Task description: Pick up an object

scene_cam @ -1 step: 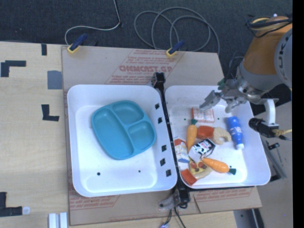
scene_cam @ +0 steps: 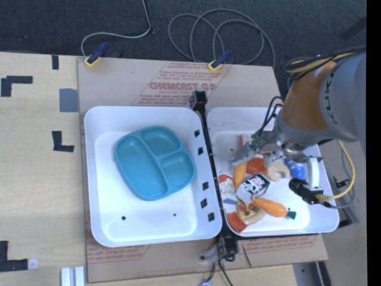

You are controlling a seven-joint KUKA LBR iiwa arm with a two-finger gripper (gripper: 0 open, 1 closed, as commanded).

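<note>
Hovering low over the right bin (scene_cam: 331,222), gripper (scene_cam: 257,152) down among the clutter at the bin's middle, arm reaching in from the right with orange band above the wrist. Jaw state: cannot tell, hidden under the wrist and blurred against the objects; nothing visibly clamped, so no hold claimed.

Candidate objects, all in right bin:
- orange-red piece (scene_cam: 256,164) directly below the gripper, touching or nearly so; most likely target.
- yellow-orange banana-like piece (scene_cam: 239,173) just left of that, long axis running near-to-far, slightly tilted.
- black-and-white packet (scene_cam: 255,185) just on the near side of the gripper.
- carrot-shaped toy (scene_cam: 271,207) nearer still, long axis left-to-right, green tip pointing right.
- beige lump (scene_cam: 277,172) and blue item (scene_cam: 297,171) to the right, partly under the wrist.

Key relation: target cluster sits immediately beneath and slightly to the near-left of the gripper, not off to any side by much. Judged: descent essentially done, only closure and lift left. Pieces packed touching one another, so a closing grip may catch two or slip between.

Left bin (scene_cam: 95,159) holds a blue divided plate (scene_cam: 155,161), well apart from the gripper across the centre divider; not in play for this reach.

Risk judged: crowding, plus rounded slippery shapes. Outcome unknown.
</note>
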